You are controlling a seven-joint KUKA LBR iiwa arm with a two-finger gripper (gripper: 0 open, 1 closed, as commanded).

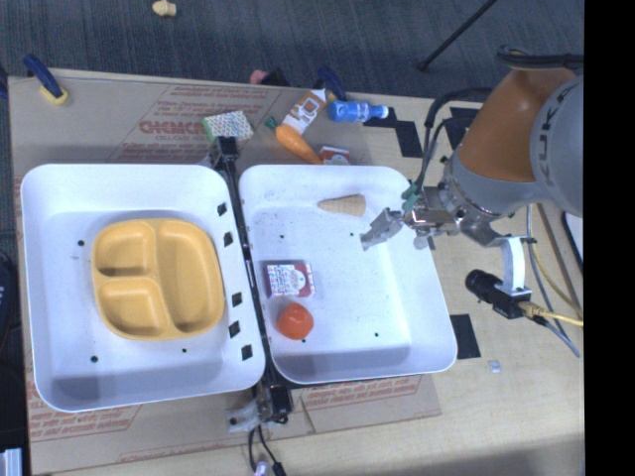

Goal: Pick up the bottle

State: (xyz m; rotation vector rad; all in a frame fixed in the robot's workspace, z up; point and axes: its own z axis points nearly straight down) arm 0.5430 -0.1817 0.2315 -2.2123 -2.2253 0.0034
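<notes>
A small blue bottle (354, 112) lies on its side on the bench, behind the right bin (429, 296) and outside its far rim. My gripper (402, 234) hangs over the right part of that bin, below and to the right of the bottle and well apart from it. It is open, with nothing between its fingers (380, 229).
The right bin holds a tan cone-shaped piece (342, 204), a red-and-white packet (288, 279) and a red ball (294, 320). The left bin (40, 266) holds a yellow divided plate (157, 276). Near the bottle lie a white-and-orange container (305, 110), a carrot (296, 144) and a green patterned block (226, 125).
</notes>
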